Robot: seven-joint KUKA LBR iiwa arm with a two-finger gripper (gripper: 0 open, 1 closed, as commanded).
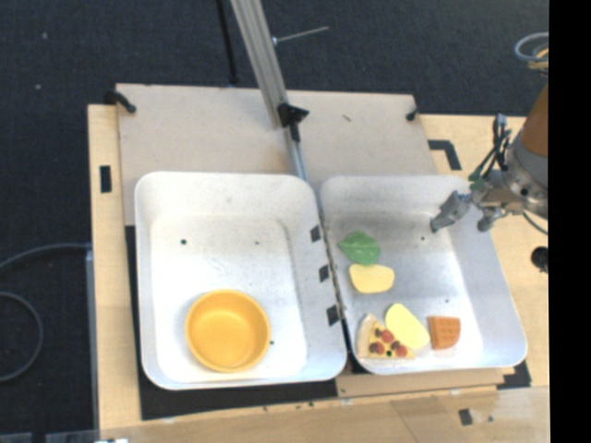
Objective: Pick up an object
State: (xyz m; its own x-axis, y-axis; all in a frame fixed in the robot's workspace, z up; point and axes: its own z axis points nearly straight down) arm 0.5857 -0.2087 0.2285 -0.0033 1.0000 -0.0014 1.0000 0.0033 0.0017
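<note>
Gripper [466, 212] is hovering over the right bin's [480, 340] upper right corner, gripping nothing; its opening I cannot tell. Leaf [359, 247], yellow pieces [371, 279] and orange block [444, 331] are lying below it.

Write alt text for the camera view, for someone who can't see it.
The gripper hangs over the upper right of the right bin, apart from the green leaf, yellow piece, pizza slice and orange block lying along that bin's left and near side. A yellow bowl sits in the left bin.
</note>
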